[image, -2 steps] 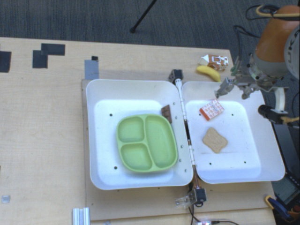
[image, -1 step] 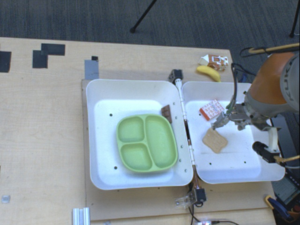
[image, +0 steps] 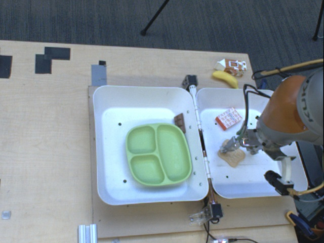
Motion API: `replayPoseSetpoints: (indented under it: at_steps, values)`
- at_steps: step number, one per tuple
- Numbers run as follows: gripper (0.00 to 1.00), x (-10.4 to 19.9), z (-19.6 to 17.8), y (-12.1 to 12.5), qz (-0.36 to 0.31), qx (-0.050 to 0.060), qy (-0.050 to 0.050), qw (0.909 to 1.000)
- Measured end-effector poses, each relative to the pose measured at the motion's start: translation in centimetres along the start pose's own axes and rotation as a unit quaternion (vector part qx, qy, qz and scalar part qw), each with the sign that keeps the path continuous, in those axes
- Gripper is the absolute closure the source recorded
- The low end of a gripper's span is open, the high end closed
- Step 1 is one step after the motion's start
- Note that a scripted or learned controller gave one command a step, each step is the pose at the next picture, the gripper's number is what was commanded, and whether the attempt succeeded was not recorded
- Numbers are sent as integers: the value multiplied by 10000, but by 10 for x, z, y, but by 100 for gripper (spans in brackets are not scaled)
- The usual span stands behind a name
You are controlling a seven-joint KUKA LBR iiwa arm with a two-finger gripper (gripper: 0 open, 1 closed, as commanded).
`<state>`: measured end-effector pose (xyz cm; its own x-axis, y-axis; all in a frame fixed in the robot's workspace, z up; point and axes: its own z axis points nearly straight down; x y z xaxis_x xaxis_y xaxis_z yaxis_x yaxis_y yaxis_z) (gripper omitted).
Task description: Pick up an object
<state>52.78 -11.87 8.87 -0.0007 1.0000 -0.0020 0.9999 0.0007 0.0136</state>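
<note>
My gripper (image: 229, 146) is low in the right bin (image: 253, 184), reaching in from the right. It sits directly over the upper left edge of a tan, bread-like piece (image: 234, 159) lying on the bin floor, and I cannot tell whether it touches it. A red and white patterned packet (image: 229, 118) lies flat further back in the same bin, apart from the gripper.
The left bin (image: 109, 135) holds a green divided plate (image: 158, 155) and a small brown item (image: 179, 119) by its right wall. Behind the right bin, a banana (image: 224, 78) and a small carton (image: 234, 65) lie on the bench. The arm's orange band (image: 283, 110) overhangs the right bin.
</note>
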Motion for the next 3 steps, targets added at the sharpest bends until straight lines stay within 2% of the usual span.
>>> replayPoseSetpoints:
  at_steps: [1,2,3]
  values:
    - [100,1,-12,3,-13,-25,10,10000]
    - [0,1,-11,2,-15,-18,11,10000]
    - [100,2,-22,4,-25,-36,12,10000]
